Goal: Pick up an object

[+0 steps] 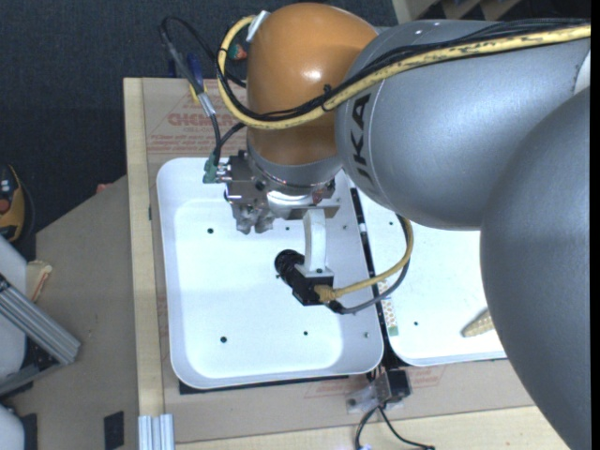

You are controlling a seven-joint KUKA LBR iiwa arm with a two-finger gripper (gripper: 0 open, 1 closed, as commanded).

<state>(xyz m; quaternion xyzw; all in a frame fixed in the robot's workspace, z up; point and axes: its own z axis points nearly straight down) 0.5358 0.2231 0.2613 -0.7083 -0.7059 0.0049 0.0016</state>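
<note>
Dark carpet (66, 54) is showing around a tan bench (141, 251) carrying two white bins. The arm (469, 111) is reaching in from 3 o'clock and hanging its claw (248, 216) over the left bin (234, 345), toward its 12 o'clock end. I cannot tell if the claw is open or closed, since the wrist is covering it.

The one loose thing I am making out is a tan piece (478, 324) lying in the right bin (441, 345) — about 4 o'clock from the claw, well apart, half hidden by the arm.

Likely risk: dropping here, the claw is probably closing on bare white floor. Crossing over low could be clipping the rims between the bins. The arm's bulk is blocking the camera over the right bin — more could be hiding there. A metal rail (37, 326) is lying at 8 o'clock, off the bench.
</note>
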